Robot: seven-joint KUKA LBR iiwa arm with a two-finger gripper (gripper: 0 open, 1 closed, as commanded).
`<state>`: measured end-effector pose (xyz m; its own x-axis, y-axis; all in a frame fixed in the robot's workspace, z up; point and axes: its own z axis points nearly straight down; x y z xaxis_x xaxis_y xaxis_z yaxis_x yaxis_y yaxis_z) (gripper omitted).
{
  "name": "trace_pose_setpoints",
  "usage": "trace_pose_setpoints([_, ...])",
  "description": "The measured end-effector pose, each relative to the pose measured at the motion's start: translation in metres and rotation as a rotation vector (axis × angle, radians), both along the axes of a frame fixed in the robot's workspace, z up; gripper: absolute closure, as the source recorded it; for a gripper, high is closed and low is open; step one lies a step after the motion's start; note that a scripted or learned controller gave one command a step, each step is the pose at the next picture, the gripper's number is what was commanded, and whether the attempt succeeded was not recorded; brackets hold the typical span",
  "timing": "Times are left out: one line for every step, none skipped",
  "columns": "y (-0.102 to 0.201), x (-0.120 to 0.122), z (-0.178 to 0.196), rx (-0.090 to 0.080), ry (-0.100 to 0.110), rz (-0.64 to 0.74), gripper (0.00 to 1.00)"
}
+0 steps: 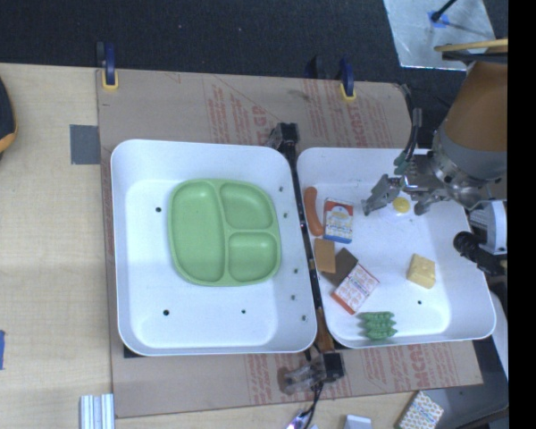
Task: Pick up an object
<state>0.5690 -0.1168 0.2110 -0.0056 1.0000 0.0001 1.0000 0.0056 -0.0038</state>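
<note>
The bench carries a brown cardboard sheet clamped at its far edge, on which two shallow white bins sit side by side. The left bin holds a pale green divided plate with three compartments, lying flat near the bin's centre. The right bin holds the small objects.

The arm, grey with an orange band above the wrist, enters from the right and reaches over the far part of the right bin. Its gripper points down and toward the left, its two fingers spread apart with nothing clasped between them. A small yellow round piece lies on the bin floor in the gap between the fingertips; whether either finger touches it cannot be told.

Other objects, in descending size: a red-and-white packet lying tilted near the bin's middle; a small carton with a red and blue label; a dark brown piece touching a tan block; an orange-red sausage shape along the left wall; a green pod-like item at the near wall; and a pale yellow wedge, well apart from the rest, toward the right.
</note>
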Motion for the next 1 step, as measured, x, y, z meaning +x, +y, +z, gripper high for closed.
trace_pose_setpoints([-0.0502,0.0328,-0.0729,-0.004,0.002,-0.002,0.0])
